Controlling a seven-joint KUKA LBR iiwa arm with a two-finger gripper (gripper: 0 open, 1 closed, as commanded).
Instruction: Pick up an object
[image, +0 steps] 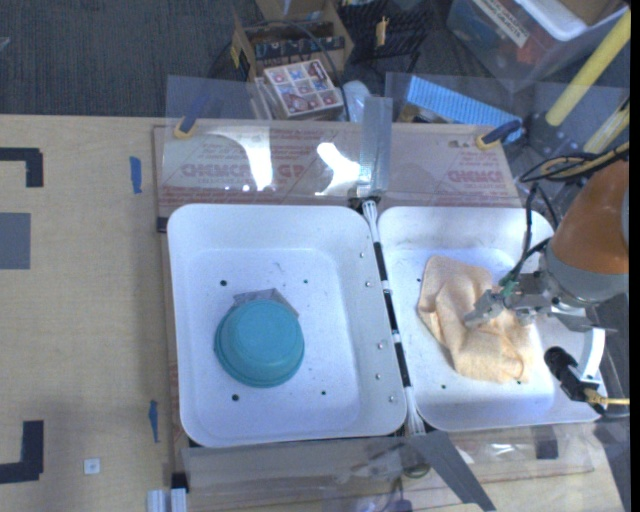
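A crumpled tan cloth (470, 320) lies in the right bin (440, 235), spread over its middle and front. A teal bowl (260, 343) sits upside down in the left bin (200, 250), with a small grey scrap (262, 297) just behind it. My gripper (497, 303) is low over the cloth's right half, its fingers pointing left and touching the fabric. The grey wrist and orange band rise to the right of it.
A metal divider (385, 310) runs between the two bins. Clear plastic walls stand behind the bins. Black cables and a black-and-white fitting (575, 370) hang by the right bin's front right corner.
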